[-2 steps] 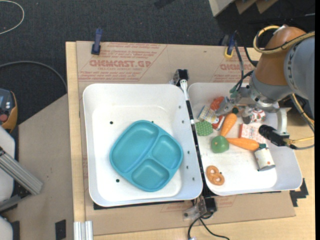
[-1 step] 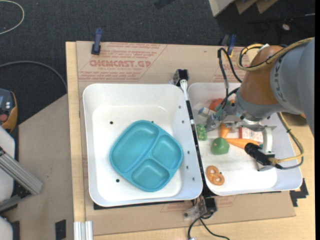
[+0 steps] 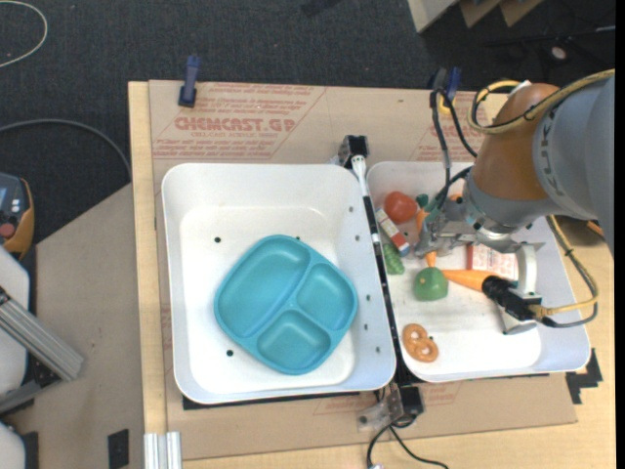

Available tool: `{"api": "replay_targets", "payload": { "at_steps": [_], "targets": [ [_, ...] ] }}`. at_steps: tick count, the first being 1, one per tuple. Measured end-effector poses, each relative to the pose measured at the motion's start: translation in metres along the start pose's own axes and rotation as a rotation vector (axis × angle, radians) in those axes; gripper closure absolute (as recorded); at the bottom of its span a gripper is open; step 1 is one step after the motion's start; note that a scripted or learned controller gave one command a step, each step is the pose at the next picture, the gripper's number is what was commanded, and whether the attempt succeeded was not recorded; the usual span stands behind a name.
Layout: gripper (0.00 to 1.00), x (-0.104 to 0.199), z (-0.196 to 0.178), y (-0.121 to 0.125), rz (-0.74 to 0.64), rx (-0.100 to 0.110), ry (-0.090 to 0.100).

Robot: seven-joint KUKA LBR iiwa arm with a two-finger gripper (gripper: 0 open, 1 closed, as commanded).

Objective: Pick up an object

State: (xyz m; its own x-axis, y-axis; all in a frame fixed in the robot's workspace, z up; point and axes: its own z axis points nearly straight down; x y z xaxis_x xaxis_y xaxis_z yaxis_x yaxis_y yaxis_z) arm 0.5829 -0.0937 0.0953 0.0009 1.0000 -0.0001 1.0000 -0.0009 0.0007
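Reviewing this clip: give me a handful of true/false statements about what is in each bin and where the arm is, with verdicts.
1. The teal tray lies in the left bin. True.
2. The pretzel lies on the tray. False: it lies in the right bin, near its front left corner.
3. The arm is over the right bin. True.
4. The green pepper lies in the left bin. False: it is in the right bin, beside the carrot.
5. The tomato lies in the right bin. True.
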Motion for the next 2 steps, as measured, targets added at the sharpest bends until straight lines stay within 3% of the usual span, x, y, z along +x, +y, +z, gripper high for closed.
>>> {"api": "replay_targets", "payload": {
  "at_steps": [1,2],
  "targets": [
    [1.00,0.076,-0.095,-0.021,-0.009,-0.008,0.003],
    [1.00,0.136,-0.141,-0.054,-0.009,-0.003,0.003]
  ]
}}
